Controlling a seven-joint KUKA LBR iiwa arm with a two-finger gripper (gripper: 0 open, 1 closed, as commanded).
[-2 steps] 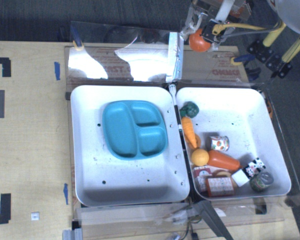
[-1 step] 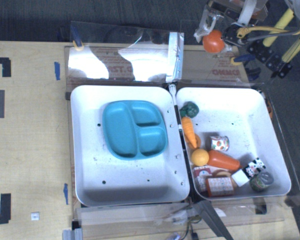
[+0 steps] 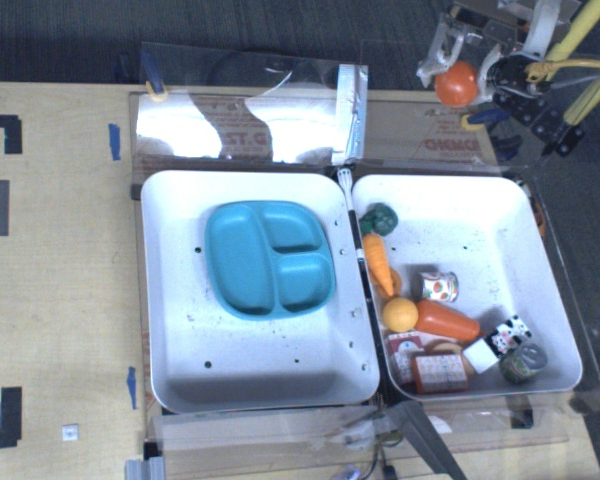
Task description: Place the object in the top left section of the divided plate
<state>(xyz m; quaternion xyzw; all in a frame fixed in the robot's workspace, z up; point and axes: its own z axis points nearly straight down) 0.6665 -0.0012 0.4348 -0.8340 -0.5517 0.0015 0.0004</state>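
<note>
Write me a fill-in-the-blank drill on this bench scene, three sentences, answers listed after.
1. The blue divided plate lies in the ____ bin.
2. The pincer is shut on a small round object whose colour is ____.
3. The long orange carrot lies in the right bin, against its ____ wall.

Missing words: left; orange; left

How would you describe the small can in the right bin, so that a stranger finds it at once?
Look in the right bin, near its middle. The small can lies just above the red-orange pepper and right of the carrot. It alone is a white cylinder with red markings.
</note>
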